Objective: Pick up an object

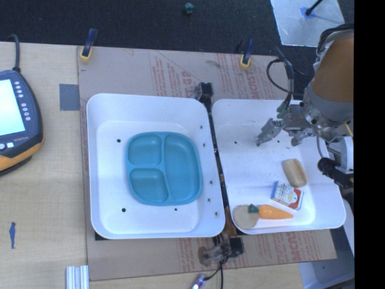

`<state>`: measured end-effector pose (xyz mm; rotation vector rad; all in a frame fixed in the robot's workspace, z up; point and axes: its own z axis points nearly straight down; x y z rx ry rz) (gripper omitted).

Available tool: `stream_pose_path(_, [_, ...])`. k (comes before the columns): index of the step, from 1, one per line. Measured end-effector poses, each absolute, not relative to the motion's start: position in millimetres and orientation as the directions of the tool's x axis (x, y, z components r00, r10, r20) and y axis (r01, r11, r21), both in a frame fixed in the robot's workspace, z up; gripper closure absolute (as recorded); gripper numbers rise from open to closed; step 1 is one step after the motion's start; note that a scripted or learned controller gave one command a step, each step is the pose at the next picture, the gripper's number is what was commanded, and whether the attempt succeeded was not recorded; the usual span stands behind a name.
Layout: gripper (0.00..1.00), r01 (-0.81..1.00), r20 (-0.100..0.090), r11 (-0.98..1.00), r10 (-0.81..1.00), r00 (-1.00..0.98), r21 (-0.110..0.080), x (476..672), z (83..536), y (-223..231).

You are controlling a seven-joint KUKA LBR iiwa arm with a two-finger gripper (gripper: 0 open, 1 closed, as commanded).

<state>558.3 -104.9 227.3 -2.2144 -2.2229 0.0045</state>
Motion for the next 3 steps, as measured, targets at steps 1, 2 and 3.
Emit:
stream_pose_path(1, [0.0,1.0,-0.001,0.005,1.0,-0.005,-0.006,552.7,126.1,-154.0])
stream_pose_path(2, [1.0,1.0,-0.002,0.007,1.0,-0.007,-0.006,553.1,136.8,-154.7])
stream_pose_path(3, [1.0,1.0,0.0,0.003,1.0,-0.003,-0.001,551.3,185.4,-146.5])
